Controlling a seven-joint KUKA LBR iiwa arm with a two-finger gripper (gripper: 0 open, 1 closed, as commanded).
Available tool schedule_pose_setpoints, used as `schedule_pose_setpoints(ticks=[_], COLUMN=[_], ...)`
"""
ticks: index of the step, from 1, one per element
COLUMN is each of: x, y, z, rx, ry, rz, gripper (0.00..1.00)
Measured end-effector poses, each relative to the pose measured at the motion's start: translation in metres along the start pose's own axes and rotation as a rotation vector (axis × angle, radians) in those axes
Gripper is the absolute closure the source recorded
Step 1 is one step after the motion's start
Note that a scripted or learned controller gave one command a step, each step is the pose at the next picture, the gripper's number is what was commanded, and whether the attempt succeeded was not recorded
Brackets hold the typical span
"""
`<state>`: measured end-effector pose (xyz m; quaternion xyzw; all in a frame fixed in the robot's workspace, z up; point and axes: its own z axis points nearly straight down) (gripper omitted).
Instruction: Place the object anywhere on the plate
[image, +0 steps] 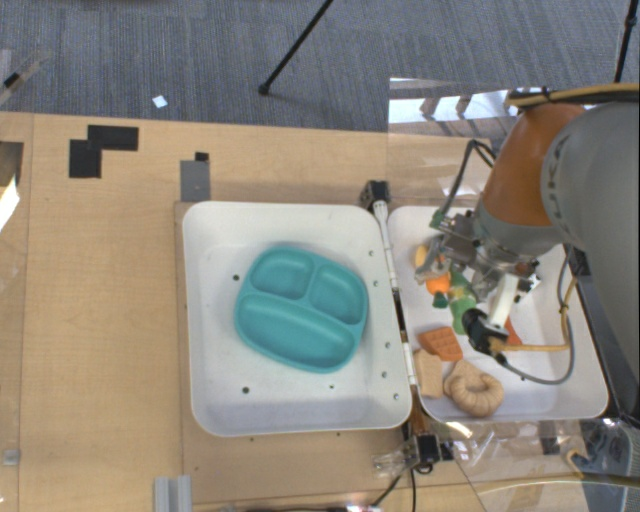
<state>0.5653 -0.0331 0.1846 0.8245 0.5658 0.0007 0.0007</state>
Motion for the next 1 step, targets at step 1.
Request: schedule_pose_setpoints(ticks=[1], x=[0.0000], y=[0.0001], z=[-0.0002], rx=[0.000], ry=[0.000], rz=[0.000], gripper=[0.00])
